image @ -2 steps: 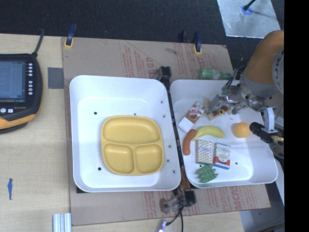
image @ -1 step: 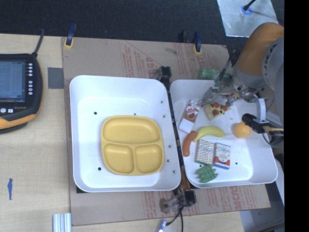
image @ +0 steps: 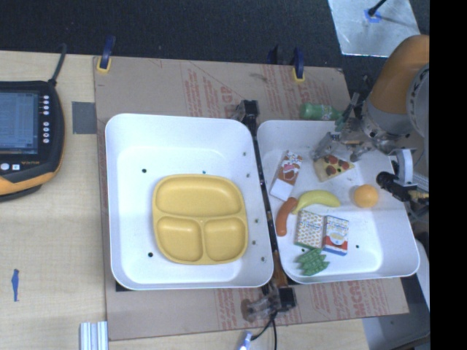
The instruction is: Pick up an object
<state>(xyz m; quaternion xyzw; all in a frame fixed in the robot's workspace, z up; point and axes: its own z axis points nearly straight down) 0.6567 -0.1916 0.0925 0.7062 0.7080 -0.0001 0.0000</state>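
My gripper [image: 341, 150] hangs over the back of the right bin [image: 394, 265], reaching in from the right below the arm's orange band [image: 400, 71]. Its fingers stand open, spread either side of the top of a pizza slice [image: 334, 169] that lies flat on the bin floor. Nothing is held between them. Close by lie an orange ball [image: 365, 195], a yellow banana [image: 318, 197] and a small brown-and-white carton [image: 289, 170].
A red sausage [image: 284, 216], two small boxes [image: 322, 232] and a green leafy piece [image: 312, 262] fill the bin's front. The left bin [image: 131, 144] holds a yellow divided tray [image: 199, 218]. A green item [image: 317, 111] lies behind the right bin. A teach pendant [image: 25, 137] sits far left.
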